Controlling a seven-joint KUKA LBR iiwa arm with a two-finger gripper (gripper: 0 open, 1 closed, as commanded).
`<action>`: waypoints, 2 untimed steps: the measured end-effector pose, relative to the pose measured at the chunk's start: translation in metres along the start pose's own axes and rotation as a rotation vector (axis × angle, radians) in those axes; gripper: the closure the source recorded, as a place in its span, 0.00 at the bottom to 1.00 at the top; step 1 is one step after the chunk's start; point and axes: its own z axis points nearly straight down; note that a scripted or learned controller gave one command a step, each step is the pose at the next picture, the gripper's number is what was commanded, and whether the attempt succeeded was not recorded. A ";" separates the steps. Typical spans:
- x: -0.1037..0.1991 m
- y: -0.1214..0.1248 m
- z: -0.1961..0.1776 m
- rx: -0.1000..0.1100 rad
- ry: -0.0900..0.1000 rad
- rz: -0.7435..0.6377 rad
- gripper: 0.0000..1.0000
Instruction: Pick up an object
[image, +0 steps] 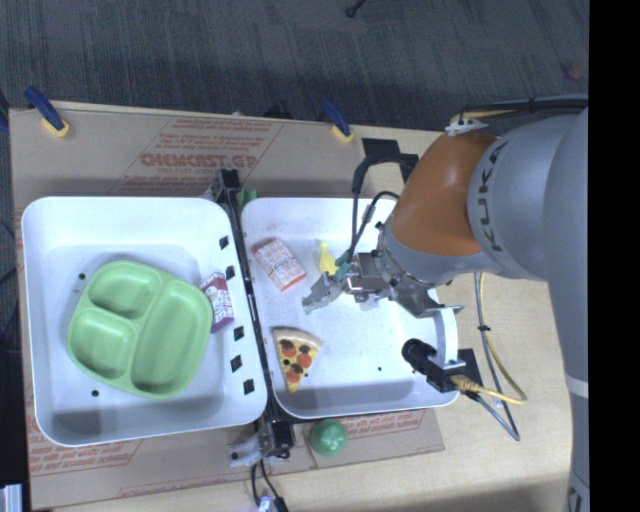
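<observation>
In the right bin (400, 395) lie a pizza-slice toy (295, 357) near the front left, a pink-and-white packet (278, 263) at the back left, and a small yellow toy (327, 258) beside it. My gripper (325, 292) hangs low over the bin's middle, just in front of the yellow toy and to the right of the packet. It sits apart from the pizza slice. The grey arm with its orange band (450, 200) covers the bin's right part.
The left bin (40, 300) holds a green divided plate (140, 325) and a purple packet (218, 298) by its right wall. A green ball (327, 436) lies on the cardboard in front of the bins. Black clips line the wall between them.
</observation>
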 end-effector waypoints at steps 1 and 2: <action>0.000 0.000 0.000 0.000 0.000 0.000 0.00; 0.000 0.000 0.000 0.000 0.000 0.000 0.00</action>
